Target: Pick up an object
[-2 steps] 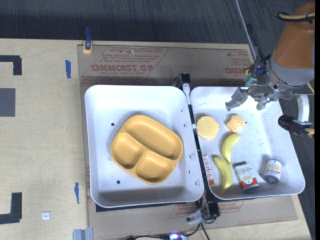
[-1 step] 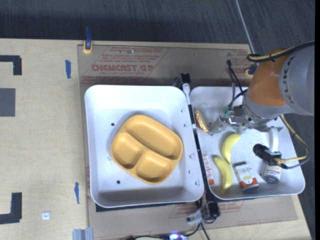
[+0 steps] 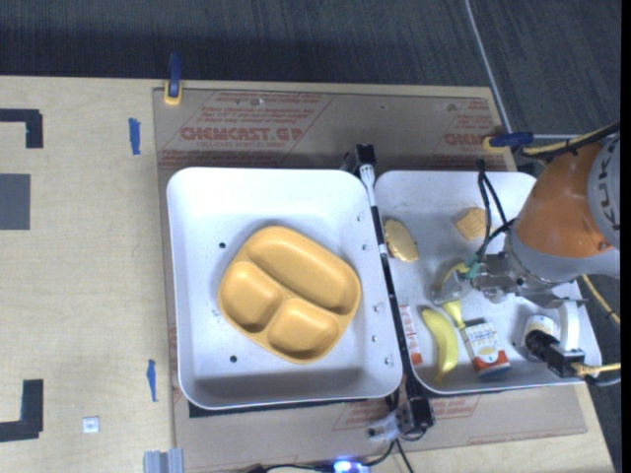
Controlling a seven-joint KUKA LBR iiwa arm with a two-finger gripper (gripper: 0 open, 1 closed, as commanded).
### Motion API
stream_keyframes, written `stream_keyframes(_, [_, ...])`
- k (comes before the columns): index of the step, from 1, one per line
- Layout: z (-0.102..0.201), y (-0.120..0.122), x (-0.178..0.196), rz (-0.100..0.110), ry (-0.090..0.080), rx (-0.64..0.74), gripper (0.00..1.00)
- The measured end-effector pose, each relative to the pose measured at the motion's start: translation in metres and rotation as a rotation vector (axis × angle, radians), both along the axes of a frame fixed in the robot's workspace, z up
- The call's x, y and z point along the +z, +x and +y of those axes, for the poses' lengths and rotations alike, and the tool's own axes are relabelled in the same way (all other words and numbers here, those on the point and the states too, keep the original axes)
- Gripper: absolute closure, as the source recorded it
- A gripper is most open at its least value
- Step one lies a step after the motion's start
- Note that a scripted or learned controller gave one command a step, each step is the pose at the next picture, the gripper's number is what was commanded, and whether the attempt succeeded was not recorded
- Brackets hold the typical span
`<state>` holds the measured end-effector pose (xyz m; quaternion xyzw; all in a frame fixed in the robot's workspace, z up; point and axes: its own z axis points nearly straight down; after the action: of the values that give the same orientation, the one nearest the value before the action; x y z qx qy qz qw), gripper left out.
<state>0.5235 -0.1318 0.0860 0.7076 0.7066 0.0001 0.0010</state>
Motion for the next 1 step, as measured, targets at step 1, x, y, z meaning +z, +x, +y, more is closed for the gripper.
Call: stream_keyframes(1, [0.037,-0.0429,0.0002,-0.003,0.001,0.001,0.0])
